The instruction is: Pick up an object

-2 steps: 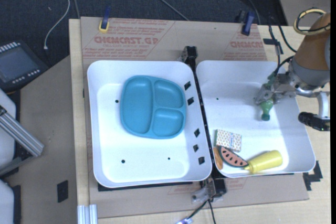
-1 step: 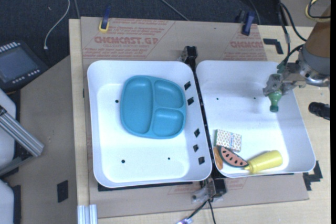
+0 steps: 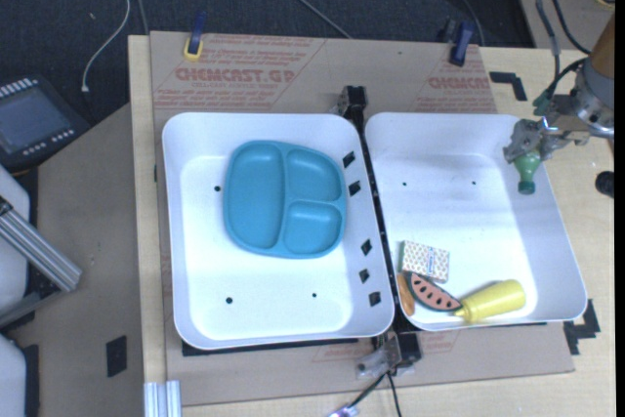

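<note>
Objects for picking lie mostly at the near end of our right bin (image 3: 547, 239): a yellow bottle-shaped toy (image 3: 493, 300) near the front wall, a watermelon slice (image 3: 430, 294) touching it on its left, and a small patterned packet (image 3: 426, 260) just behind the slice. None of these looks disturbed. In the left bin (image 3: 195, 239) a blue divided plate (image 3: 285, 198) lies flat. Farther back, at the right bin's far right rim, our gripper (image 3: 530, 151) hangs with a small green thing (image 3: 527, 173) at its tip, seemingly pinched between closed fingers and lifted off the bin floor. We judge the pick largely made; what is left is carrying it clear, and the hold looks slight.
</note>
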`<state>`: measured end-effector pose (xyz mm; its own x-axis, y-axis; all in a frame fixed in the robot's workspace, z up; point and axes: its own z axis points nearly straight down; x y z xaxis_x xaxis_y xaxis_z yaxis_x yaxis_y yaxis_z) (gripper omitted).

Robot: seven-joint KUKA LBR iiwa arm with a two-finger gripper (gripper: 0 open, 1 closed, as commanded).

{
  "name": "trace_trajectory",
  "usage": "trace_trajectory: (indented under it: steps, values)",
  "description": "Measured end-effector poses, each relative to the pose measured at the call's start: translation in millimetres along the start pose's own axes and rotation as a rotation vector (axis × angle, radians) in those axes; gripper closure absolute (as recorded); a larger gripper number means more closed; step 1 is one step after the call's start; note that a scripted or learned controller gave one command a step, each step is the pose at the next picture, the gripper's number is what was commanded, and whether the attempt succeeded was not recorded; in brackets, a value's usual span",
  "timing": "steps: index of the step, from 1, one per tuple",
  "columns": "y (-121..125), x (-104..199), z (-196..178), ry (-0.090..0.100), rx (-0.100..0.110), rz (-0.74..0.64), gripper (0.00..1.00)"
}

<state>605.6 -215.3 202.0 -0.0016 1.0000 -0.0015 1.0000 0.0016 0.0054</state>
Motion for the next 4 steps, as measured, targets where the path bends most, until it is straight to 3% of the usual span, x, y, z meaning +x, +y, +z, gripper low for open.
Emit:
trace_trajectory:
  steps: [1,4]
  values:
    - [4.4,-2.4,-44.5,0.0,0.0,0.0,1.0]
    - [-30.1,160.5,-29.1,0.005,0.009,-0.005,1.0]
